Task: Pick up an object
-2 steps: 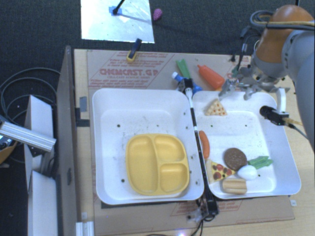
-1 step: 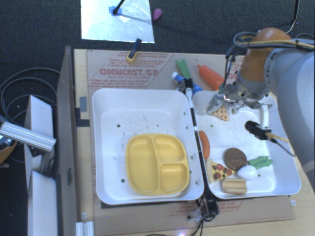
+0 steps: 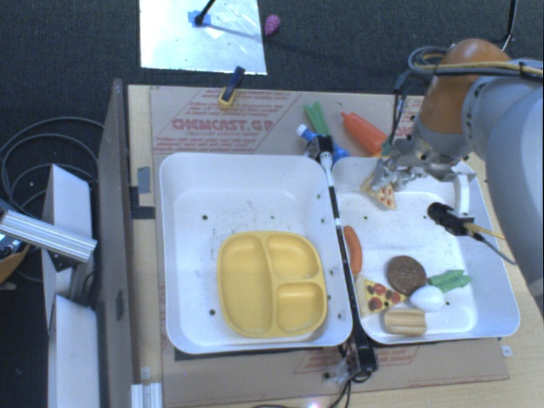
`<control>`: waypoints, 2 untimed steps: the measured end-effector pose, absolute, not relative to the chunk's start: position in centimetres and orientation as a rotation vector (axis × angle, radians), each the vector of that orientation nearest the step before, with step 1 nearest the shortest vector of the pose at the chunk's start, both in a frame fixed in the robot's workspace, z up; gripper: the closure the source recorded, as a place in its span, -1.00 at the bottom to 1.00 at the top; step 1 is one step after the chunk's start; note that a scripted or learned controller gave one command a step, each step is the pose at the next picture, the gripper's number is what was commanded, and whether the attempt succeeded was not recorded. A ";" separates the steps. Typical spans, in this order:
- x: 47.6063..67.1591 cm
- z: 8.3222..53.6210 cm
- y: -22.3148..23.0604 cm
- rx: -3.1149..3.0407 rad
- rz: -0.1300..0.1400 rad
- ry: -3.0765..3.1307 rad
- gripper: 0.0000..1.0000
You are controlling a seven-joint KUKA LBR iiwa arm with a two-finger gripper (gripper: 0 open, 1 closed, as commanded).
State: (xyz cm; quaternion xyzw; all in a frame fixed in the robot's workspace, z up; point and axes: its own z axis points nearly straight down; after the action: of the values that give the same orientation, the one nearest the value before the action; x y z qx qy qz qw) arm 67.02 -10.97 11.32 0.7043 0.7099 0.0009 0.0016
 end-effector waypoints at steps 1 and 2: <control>65.7 20.1 -3.6 2.204 0.014 2.230 1.00; 67.0 21.7 3.0 2.208 0.009 2.234 1.00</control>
State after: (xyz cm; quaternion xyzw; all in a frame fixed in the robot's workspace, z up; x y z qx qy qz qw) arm 66.97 3.02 21.68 0.7029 0.7113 0.0030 0.0005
